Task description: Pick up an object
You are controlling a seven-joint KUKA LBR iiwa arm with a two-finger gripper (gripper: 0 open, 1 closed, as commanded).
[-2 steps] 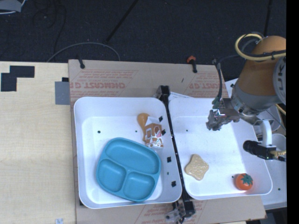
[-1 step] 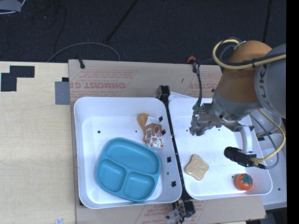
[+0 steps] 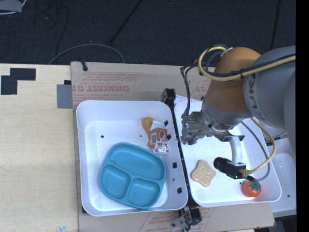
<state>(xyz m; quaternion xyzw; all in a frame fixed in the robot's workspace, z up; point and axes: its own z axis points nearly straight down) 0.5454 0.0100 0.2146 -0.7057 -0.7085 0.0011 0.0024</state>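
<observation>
The gripper [image 3: 189, 133] hangs over the far left part of the right bin [image 3: 223, 193], close to the wall it shares with the left bin [image 3: 91, 129]. It is seen from above, under the arm's [image 3: 251, 88] grey and orange bulk, so I cannot tell whether the claw is open or closed, and nothing shows in its grasp. Nearer in the same bin, a tan flat piece [image 3: 203, 173] lies on the floor just beyond the gripper's reach, apart from it. An orange fruit toy [image 3: 251, 188] sits in the near right corner. In the left bin, a blue divided plate [image 3: 133, 174] fills the near half. Beside its far right edge lies a small printed packet [image 3: 159, 140], touching a brown piece [image 3: 147, 124], perhaps toy food.
</observation>
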